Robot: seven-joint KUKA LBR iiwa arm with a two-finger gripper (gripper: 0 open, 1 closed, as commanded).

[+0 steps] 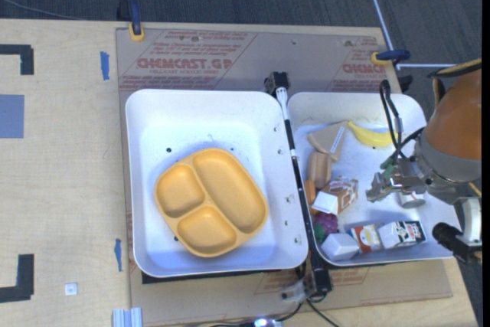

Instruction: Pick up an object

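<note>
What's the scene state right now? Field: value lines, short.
left bin: holds a yellow divided plate
right bin: holds a banana, a small carton, a purple item and other toy food along its left side
arm: reaches in from the right, over the right bin
gripper: above the right bin's bare middle, nothing seen held
</note>
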